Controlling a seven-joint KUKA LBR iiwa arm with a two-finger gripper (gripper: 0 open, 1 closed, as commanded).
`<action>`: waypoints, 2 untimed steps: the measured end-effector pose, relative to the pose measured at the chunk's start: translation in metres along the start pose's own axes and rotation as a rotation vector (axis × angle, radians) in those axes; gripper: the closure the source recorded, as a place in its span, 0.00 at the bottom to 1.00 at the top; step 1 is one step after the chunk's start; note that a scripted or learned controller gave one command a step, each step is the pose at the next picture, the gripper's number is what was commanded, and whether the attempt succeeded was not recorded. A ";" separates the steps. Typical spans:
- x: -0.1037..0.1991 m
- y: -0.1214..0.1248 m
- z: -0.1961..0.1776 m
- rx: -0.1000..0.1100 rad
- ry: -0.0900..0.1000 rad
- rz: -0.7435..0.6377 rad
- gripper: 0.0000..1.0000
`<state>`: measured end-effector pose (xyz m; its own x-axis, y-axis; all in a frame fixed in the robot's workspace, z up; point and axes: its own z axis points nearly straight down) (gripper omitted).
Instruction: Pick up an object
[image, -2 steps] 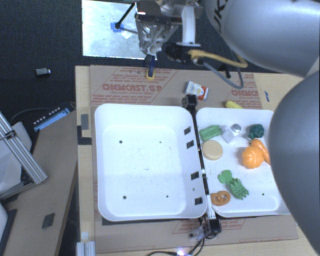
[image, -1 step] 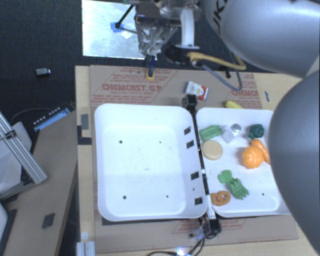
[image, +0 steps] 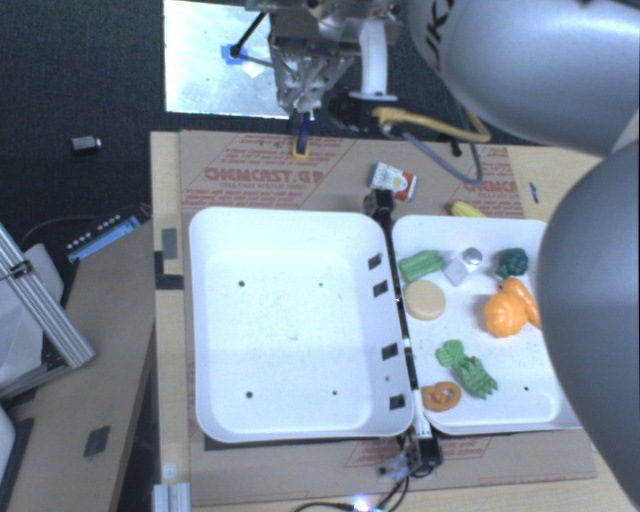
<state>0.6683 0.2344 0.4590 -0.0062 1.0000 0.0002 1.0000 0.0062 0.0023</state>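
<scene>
The right bin (image: 535, 405) holds several small items: a green block (image: 420, 265), a silver-grey piece (image: 465, 262), a dark green lump (image: 513, 262), a tan disc (image: 425, 300), an orange toy (image: 510, 308), a light green ridged toy (image: 467, 368) and an orange-brown ring (image: 441, 397). My gripper (image: 303, 100) hangs high at the top of the view, beyond the far edge of the left bin (image: 230, 400). A thin blue-and-yellow item (image: 300, 140) lies right under its tip; I cannot tell whether they touch.
On the cardboard behind the bins lie a white-and-red item (image: 392, 180) and a yellow piece (image: 466, 210). The grey arm (image: 590, 300) covers the view's right side and overhangs the right bin's edge. Cables (image: 440, 130) trail near the wrist.
</scene>
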 end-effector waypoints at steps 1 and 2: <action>0.000 0.000 0.004 0.000 0.000 0.000 1.00; 0.000 0.000 0.012 0.000 0.000 0.001 1.00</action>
<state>0.6683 0.2343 0.4469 -0.0055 1.0000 -0.0003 1.0000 0.0055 0.0019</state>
